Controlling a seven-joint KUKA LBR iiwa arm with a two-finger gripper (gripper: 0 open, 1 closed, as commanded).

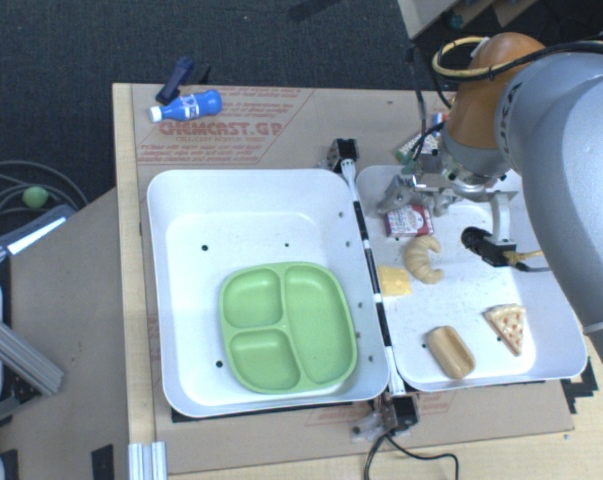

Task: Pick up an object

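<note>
Small red-and-white packet (408,222) is lying at the upper-left of the right white bin (556,353), directly under the gripper (418,196); whether it is clenched or released, cannot tell. Grey arm (561,158) with orange band is reaching in from 2 o'clock, wrist pointing down. Tan croissant (423,257) is sitting just at the packet's 5 o'clock. Left white bin (181,208) is holding a green divided plate (286,325).

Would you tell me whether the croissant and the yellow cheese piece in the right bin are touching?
Cannot tell. In the camera view the croissant sits just up and right of the yellow cheese piece; their edges come very close, but neither a gap nor contact shows plainly.
</note>
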